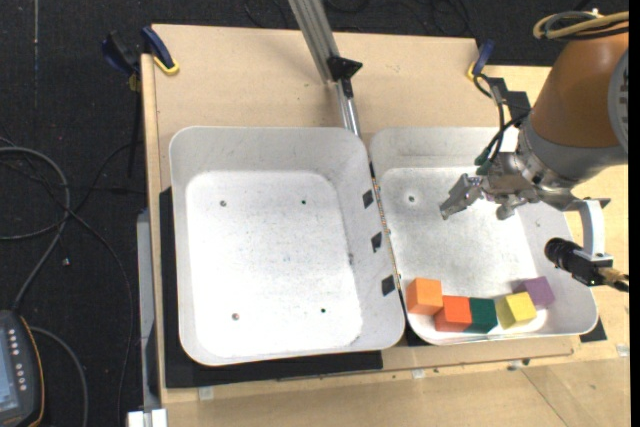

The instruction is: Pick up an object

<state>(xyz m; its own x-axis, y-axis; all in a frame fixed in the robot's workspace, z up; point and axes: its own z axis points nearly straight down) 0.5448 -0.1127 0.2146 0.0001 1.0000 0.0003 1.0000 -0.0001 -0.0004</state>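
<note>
The hand (483, 198) hangs with fingers spread, holding nothing, above the right bin (440, 150); five blocks (480, 307) line the bin's near wall.

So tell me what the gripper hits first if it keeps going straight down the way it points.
Probably the bare white floor of the right-hand bin beneath the two-finger gripper; the row of coloured blocks sits nearer the front wall, though depth is unclear.

Single fixed camera above bench (420, 55), looking down at slant, moderately far. Takes in both white bins (270, 245) whole, plus dark floor beyond far and left edges.
</note>
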